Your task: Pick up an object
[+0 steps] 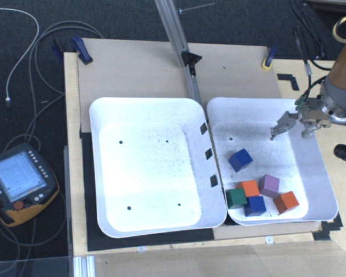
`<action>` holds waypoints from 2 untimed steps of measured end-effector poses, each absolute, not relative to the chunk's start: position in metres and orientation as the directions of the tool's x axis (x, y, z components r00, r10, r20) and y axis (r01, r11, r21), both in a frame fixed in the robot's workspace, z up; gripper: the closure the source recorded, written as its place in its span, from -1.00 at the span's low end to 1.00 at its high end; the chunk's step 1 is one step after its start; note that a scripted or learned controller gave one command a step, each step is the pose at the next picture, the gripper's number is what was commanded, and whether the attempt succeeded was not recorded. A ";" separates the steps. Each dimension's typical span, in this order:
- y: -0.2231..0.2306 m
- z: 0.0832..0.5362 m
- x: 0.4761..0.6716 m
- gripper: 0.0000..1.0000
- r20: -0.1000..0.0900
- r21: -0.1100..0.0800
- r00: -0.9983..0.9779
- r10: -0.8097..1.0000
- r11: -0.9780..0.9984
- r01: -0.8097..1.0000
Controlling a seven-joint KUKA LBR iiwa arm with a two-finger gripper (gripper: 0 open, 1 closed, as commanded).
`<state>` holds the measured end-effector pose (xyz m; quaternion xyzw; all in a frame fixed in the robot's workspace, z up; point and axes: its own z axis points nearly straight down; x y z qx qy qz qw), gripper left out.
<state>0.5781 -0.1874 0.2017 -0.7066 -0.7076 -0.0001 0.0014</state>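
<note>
Bench [138, 68] carries two white bins side by side. Left bin [104, 120] sits beside the right bin [323, 178], which holds all the blocks. Arm [340, 79] enters from the right; gripper [293, 129] hangs over the upper part of the right bin, fingers spread apart with nothing between them. Blue cube [240, 160] lies alone, below and left of the fingertips, apart from them. Clustered near the bin's lower edge: purple cube [270, 185], orange cube [250, 188], green cube [236, 198], second blue cube [255, 205], red-orange cube [286, 201].
</note>
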 end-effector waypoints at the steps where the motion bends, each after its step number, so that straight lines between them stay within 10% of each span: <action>1: -0.121 0.139 0.558 -1.00 0.006 -0.009 -0.006 1.000 0.006 1.000; 2: -0.087 0.097 0.528 -1.00 0.005 -0.009 -0.003 1.000 0.003 1.000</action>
